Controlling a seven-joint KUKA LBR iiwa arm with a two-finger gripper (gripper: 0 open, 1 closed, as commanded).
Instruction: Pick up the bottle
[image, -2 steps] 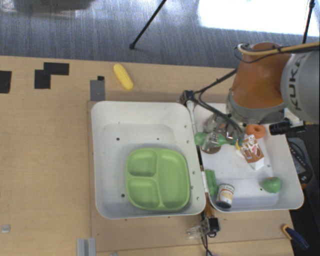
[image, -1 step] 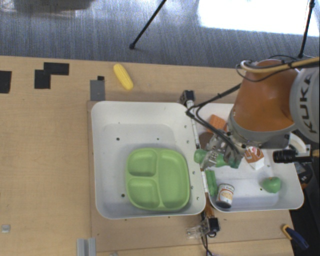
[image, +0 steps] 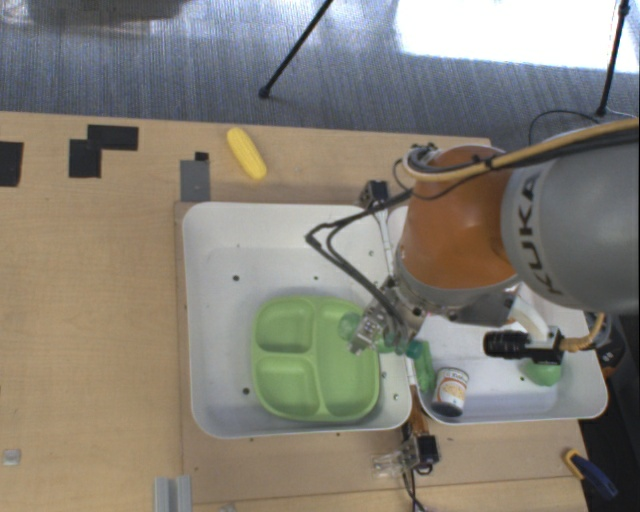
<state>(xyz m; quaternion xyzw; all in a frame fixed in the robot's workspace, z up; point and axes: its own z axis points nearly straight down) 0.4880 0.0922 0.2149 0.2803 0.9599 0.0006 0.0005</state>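
A green bottle (image: 417, 354) lies at the left wall of the right bin (image: 585, 400), close to the divider between the bins, and the arm's wrist hides part of it. My gripper (image: 368, 332) hangs just left of it, over the right edge of a green divided tray (image: 300, 365) in the left bin (image: 215, 300). A small patch of translucent green shows at the gripper's tip, and I cannot make out what it is. The big orange band of the arm covers the back of the right bin.
A white can with an orange label (image: 451, 390) stands in the right bin just right of the bottle. A green lump (image: 543, 373) lies further right. A yellow object (image: 246, 153) rests on the bench behind the left bin. Cables hang near the bins' front edge.
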